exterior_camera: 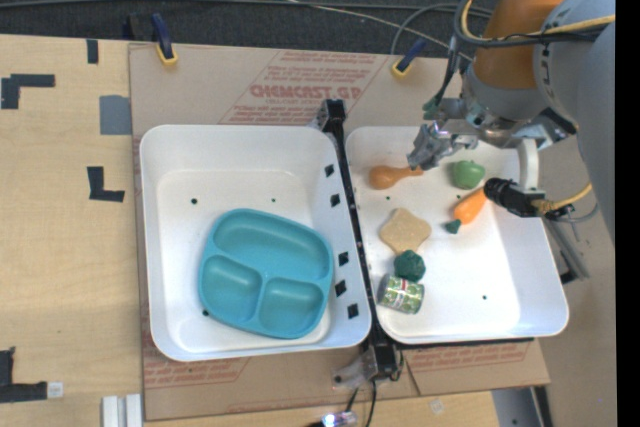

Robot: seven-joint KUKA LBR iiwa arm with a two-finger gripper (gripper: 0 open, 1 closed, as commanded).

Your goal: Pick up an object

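1. The tabletop (60,245) is carrying two shallow white bins side by side: the left bin (165,155) is holding a blue divided plate (265,272), and the right bin (520,305) is holding all the small toy foods.
2. The arm (530,25) is reaching in from the right, and its hand (432,150) is hovering over the far part of the right bin.
3. How far the hand is open, I cannot tell, and nothing is visibly caught in it.
4. Right beside the hand, the likeliest target is lying: an orange-brown drumstick-shaped piece (393,176), its thin end pointing toward the hand.
5. Nearby are sitting a green round piece (466,173), a carrot (467,208), a tan bread slice (404,230), a dark green broccoli-like piece (409,265) and a small can (402,295).
6. To do this well, I judge the hand should be centring over the thicker part and closing across its narrow width.
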